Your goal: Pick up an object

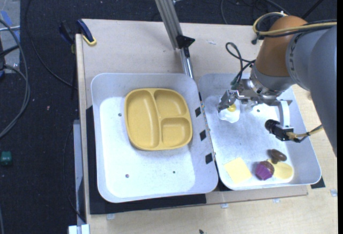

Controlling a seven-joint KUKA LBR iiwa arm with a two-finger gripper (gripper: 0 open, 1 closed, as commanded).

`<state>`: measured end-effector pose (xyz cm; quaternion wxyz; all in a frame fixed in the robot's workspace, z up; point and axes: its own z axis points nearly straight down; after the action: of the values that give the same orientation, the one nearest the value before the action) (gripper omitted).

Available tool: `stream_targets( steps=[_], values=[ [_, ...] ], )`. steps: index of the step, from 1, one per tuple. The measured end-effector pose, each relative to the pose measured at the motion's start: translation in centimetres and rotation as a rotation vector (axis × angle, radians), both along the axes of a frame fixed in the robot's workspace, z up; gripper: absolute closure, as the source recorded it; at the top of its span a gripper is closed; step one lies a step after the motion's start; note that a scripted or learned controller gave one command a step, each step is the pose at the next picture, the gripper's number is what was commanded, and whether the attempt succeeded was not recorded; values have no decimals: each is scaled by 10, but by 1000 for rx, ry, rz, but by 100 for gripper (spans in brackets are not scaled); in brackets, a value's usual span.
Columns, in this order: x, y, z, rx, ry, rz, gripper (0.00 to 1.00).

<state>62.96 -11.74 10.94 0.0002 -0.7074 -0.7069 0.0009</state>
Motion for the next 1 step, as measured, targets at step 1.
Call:
stream_targets(
  steps=[1],
  values=[
    [1,0,12,0,-3,0,100]
  ],
)
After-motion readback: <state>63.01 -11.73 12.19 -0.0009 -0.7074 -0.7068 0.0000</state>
